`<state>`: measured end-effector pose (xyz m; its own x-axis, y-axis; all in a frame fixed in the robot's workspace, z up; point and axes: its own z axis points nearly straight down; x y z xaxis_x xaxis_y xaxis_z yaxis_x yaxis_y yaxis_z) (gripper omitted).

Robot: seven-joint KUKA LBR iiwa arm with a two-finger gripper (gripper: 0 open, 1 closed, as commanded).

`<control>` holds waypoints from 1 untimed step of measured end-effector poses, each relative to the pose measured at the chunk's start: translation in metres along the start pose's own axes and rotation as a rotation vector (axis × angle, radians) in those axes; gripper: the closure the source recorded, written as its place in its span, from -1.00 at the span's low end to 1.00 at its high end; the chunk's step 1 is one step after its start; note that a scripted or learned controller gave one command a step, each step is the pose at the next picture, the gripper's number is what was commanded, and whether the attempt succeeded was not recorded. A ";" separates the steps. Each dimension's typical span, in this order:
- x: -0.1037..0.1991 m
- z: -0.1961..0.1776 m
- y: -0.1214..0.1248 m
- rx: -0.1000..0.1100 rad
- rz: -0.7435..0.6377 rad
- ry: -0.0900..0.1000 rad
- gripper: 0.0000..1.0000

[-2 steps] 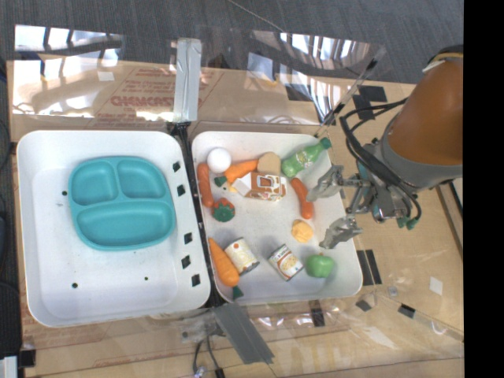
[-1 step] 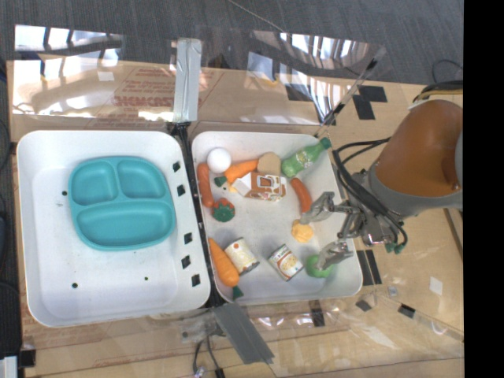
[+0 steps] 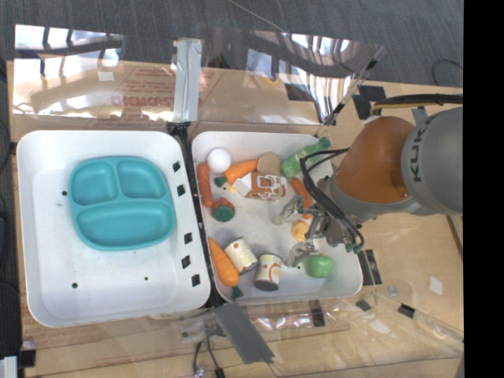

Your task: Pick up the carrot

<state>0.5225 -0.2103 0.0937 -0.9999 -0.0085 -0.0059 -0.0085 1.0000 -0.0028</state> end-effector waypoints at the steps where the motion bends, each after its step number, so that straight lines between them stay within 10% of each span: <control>1: -0.022 -0.002 0.001 -0.001 0.293 -0.003 -1.00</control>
<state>0.5444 -0.2094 0.0960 -0.9598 0.2806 -0.0094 0.2806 0.9598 0.0002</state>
